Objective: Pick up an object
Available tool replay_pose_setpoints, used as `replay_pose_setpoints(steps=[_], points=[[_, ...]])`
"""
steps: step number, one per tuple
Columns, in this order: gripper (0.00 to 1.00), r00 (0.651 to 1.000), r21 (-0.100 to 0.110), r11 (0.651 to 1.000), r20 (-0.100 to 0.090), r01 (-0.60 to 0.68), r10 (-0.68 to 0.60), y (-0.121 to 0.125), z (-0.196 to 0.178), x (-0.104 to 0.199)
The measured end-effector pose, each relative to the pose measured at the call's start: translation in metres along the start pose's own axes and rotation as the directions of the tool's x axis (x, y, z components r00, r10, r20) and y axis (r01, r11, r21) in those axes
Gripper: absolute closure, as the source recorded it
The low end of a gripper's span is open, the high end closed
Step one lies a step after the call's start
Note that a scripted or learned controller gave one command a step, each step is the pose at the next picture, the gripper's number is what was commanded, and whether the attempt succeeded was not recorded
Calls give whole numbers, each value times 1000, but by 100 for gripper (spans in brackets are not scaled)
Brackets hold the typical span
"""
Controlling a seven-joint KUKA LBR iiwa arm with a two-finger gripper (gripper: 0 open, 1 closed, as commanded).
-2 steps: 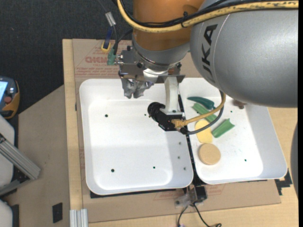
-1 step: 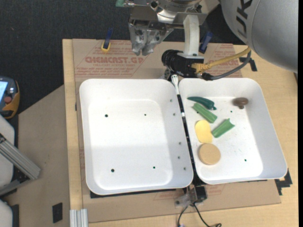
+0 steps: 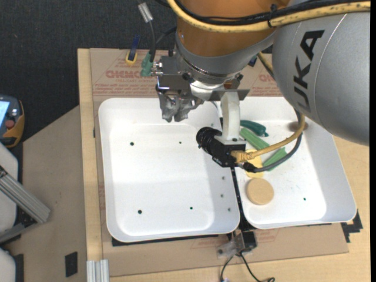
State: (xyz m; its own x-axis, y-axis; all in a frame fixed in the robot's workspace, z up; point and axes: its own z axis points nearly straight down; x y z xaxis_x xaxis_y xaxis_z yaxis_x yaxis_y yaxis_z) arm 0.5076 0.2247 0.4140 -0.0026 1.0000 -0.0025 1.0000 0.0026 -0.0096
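KUKA iiwa arm (image 3: 329, 57), grey casing with a big orange band, fills the top right and hangs over the back edge of both bins. Landmark for everything below: the centre divider where the two bins meet.

Left shallow white plastic bin (image 3: 158, 181): just left of the divider, floor bare apart from a few small dark dots. Right shallow white plastic bin (image 3: 305, 198): just right of the divider, back half covered by the arm. Both sit on a tan cardboard sheet (image 3: 100, 75) with red print along its far edge.

Two-finger gripper (image 3: 174, 113): dark metal, hanging left of the divider over the back of the left bin, near its rear wall. Nothing visible between the fingers. Jaw state: cannot tell, tips are small and blurred into each other.

White bracket with black fitting (image 3: 223, 137): right at the divider, yellow and green cables (image 3: 276, 151) looping off it to the right.

Flat green plastic pieces (image 3: 254, 133): right of the divider, toward the back of the right bin, partly under the cables. Exact shape unclear.

Round tan wooden disc (image 3: 259, 191): just right of the divider, toward the front of the right bin, lying flat, apart from the green pieces and well apart from the gripper.
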Motion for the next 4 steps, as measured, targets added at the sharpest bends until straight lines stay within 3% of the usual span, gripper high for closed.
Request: replay_pose_setpoints(steps=[1, 2, 3, 4], points=[[100, 1000, -26, 1000, -8, -1, 1, 33, -130, -1], [100, 1000, 9, 1000, 5, -4, 4, 32, 45, -1], [100, 1000, -21, 1000, -5, -4, 4, 92, -41, -1], [100, 1000, 4, 1000, 1, 1, -1, -3, 49, 1]])
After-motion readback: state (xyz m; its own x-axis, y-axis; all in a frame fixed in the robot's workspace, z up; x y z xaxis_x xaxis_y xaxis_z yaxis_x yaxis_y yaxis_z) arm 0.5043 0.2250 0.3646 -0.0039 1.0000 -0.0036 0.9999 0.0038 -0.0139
